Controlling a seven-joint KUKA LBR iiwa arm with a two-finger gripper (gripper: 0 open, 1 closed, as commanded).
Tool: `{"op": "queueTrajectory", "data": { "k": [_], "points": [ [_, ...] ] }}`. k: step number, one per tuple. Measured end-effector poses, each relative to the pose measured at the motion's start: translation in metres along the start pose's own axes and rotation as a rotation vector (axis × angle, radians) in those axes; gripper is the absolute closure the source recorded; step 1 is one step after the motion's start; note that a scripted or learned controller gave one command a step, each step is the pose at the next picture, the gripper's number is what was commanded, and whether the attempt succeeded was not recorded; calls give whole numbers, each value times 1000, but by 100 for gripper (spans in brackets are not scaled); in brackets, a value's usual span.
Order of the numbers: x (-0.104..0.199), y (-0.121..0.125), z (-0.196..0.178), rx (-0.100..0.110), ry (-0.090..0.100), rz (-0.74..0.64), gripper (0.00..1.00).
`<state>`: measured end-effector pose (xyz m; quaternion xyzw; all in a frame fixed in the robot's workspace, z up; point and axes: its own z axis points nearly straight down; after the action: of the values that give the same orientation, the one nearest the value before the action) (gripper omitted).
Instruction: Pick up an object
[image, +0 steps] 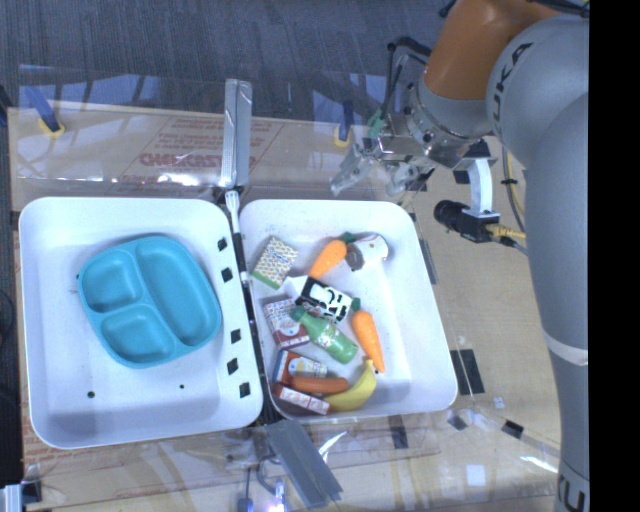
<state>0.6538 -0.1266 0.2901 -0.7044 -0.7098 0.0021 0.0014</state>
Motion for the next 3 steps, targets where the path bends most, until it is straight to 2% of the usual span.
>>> {"op": "queueTrajectory", "data": {
  "k": [1, 2, 3],
  "points": [
    [-33, 3, 175, 2, 1, 33, 0],
    [-32, -35, 199, -1, 1, -112, 0],
    [-32, -36, 190, 2, 1, -116, 100]
  ]
}}
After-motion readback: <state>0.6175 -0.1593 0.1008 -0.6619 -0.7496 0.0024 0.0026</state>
